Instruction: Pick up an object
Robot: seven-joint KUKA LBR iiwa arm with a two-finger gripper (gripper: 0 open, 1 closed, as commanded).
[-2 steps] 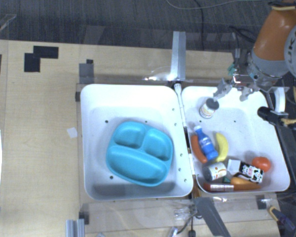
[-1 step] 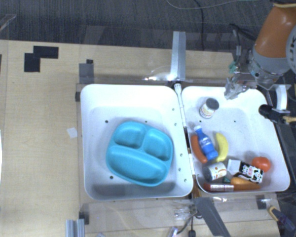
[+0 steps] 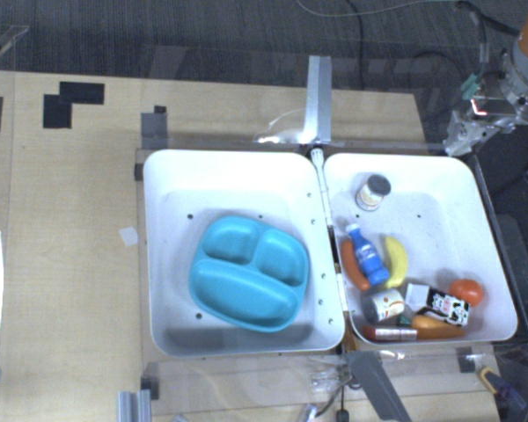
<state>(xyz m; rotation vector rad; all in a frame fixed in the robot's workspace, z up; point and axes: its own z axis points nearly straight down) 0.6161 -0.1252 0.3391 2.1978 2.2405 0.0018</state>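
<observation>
The right bin holds several small objects. A small silver-topped jar stands near its far left. A blue bottle, a yellow banana and an orange-red sausage shape lie together at the left wall. Along the near edge are a small printed cup, a black-and-white carton, an orange-red round item and a red marker. My gripper hangs beyond the bin's far right corner, away from all of them, with nothing seen in it.
The left bin holds a blue divided plate. A metal post rises behind the seam between the bins. Cables run across the dark floor at the back. Pale bench surface lies to the left.
</observation>
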